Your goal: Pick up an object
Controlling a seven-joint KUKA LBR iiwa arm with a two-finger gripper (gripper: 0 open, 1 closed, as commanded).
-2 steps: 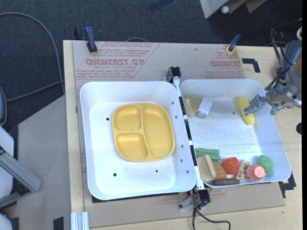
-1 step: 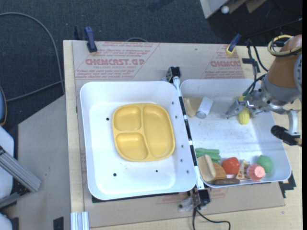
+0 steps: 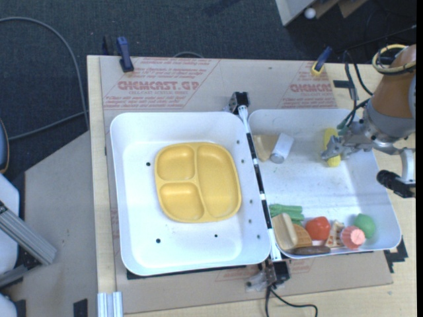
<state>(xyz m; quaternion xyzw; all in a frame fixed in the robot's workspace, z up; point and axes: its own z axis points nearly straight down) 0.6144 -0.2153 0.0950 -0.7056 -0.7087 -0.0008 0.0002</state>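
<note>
So the arm is reaching into the right bin [image 3: 301, 119] from the side, and its gripper [image 3: 336, 152] sits right at a small yellow object [image 3: 330, 137] near the bin's far wall, toward the arm's side. Looks to me like the grab step itself, tool down at the target, nothing lifted clear yet. The yellow thing shows above and just below the metal tip, so it seems to be touching the tool, but whether the tool is shut on it or just resting against it I honestly cannot tell from this angle. It's a small bright yellow piece, smooth plastic by the look of it, shape hard to make out since the tool covers its middle; probably light and a bit slippery. Next move, as I'd call it: make sure the grip is actually closed on it, then pull straight up, slowly, clear of the bin's wall, since a small smooth piece could pop out sideways. Elsewhere in that bin, a little white cylinder [image 3: 281, 148] lies near the far wall by the divider side, well apart from the tool, and a cluster of toy food [image 3: 317, 228] is bunched along the near wall. The yellow divided plate [image 3: 197, 181] sits in the bin next door.
</note>
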